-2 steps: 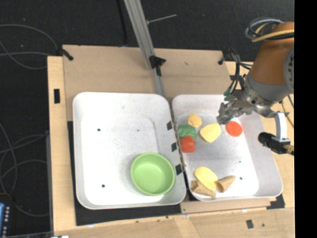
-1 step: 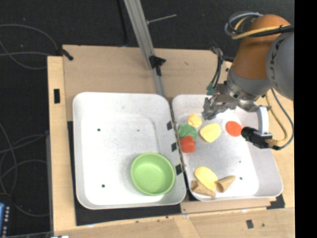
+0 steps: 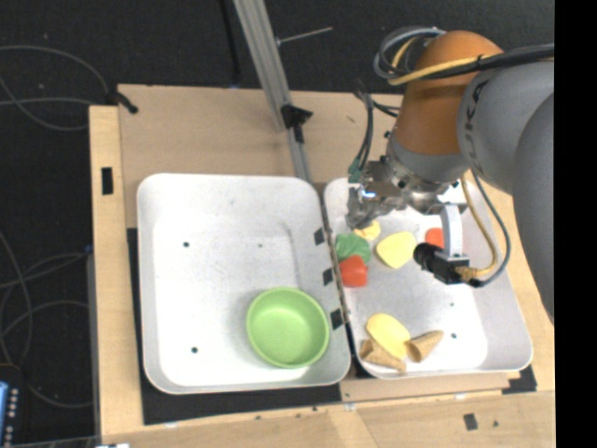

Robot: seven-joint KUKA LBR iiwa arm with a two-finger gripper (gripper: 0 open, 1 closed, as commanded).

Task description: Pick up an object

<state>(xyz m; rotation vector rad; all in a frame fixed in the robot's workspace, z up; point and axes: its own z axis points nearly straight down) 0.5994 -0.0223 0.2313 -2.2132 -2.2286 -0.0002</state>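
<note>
Hovering end effector (image 3: pixel 362 215) over right bin (image 3: pixel 485 343), near green toy (image 3: pixel 351 246); I cannot tell its grip state.

Floor: dark carpet (image 3: pixel 112 26), thin cables (image 3: pixel 37 82) trailing across it.
Bench: pale wooden board (image 3: pixel 187 138).
Post: grey metal rail (image 3: pixel 266 54), slanting upward.
</note>
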